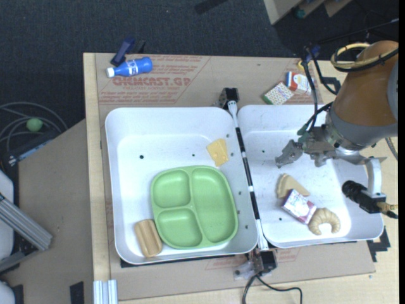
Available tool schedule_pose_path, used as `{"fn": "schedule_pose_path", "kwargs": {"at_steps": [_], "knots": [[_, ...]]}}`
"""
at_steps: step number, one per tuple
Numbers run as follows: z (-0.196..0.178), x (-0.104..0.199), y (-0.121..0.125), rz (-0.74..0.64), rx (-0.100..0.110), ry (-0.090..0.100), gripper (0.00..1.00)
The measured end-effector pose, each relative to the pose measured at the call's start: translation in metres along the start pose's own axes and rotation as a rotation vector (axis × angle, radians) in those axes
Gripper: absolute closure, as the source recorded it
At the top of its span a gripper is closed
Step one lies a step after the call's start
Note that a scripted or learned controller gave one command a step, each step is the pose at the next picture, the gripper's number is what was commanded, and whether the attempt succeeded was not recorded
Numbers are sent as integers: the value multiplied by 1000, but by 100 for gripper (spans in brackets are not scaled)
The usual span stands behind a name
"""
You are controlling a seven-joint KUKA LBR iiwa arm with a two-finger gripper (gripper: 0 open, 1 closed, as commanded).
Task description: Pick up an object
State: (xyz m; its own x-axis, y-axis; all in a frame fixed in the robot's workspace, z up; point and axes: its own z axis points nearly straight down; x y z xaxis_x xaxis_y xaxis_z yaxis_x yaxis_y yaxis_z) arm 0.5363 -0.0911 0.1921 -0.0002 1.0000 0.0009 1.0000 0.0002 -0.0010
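**White bins, and a claw low over the right one**

White plastic makes both bins. In the right bin (272, 128) we see the claw (302, 152) low over the floor, near the middle of the bin and a little toward its far edge. Grey finger parts spread out to the left and to the right under the wrist, but we cannot tell how far they are open, and we see nothing held between them.

The nearest things to pick lie toward the near edge of this bin: a tan wedge of bread (290, 185), a small packet (298, 206) that touches it, and a croissant (324, 221) just beside the packet. In the left bin (126, 132) there are a green divided plate (193, 206), a yellow cheese piece (218, 151) near the far right corner, and a bread stick (147, 237) at the near left corner.

We judge that no pick is made yet. The three things lie close together, so the claw could close on two of them, or push one aside and close on air. The packet looks smooth and may slip. If the claw goes down where it is now, it meets only bare floor.
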Motion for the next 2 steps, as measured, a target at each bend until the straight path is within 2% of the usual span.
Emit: {"fn": "schedule_pose_path", "kwargs": {"at_steps": [1,2], "knots": [[108,-19,-20,1,-1,-1,0],[98,-19,-20,1,-2,-1,100]]}}
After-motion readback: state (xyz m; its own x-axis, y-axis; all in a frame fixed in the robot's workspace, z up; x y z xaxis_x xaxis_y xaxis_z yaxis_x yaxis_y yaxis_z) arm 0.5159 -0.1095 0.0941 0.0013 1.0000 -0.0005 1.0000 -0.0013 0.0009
